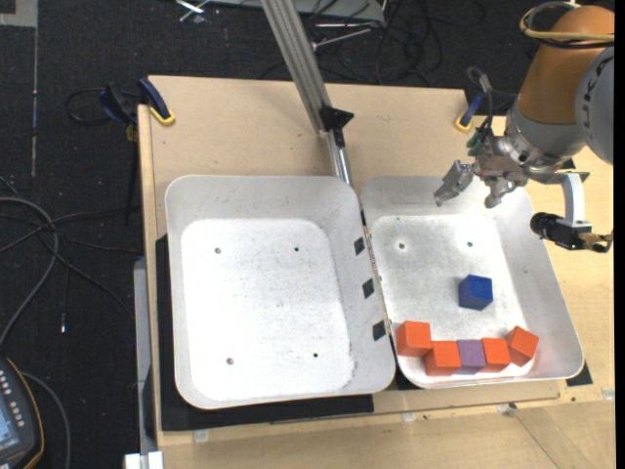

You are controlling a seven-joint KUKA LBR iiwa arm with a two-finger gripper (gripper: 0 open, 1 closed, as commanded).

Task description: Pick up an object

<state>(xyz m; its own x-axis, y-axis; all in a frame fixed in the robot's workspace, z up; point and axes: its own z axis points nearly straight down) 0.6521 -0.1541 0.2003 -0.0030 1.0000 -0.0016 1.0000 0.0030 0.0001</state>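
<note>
We look down on a wooden bench [254,135] bearing two shallow white bins, and we take the right bin [430,252] as our landmark. The gripper [473,190] hangs over that bin's far rim, toward its far right corner, its two grey fingers [449,186] spread apart with nothing between them. The grey arm [562,86], with its orange band, reaches in from the bin's right side.

Inside the right bin, a blue cube [476,292] sits alone on the floor, right of centre, apart from every wall and from the other pieces. We see bare floor on all sides of it, most of all toward the bin's far and left walls. Along the near wall a row of blocks crowds together: an orange block [414,336] at the left end, a second orange block [444,358] just beside it, a purple block [471,354] next, then another orange one [495,352], and a last orange block [523,345] tilted by the near right corner. These appear to touch one another and press close to the rim.

To the left of our landmark, touching it rim to rim, lies the left bin [195,203]. Beyond the landmark's far left corner a grey metal pole [298,57] slants across the bench. Blue and yellow clamps [146,101] grip the bench's far edge.
</note>
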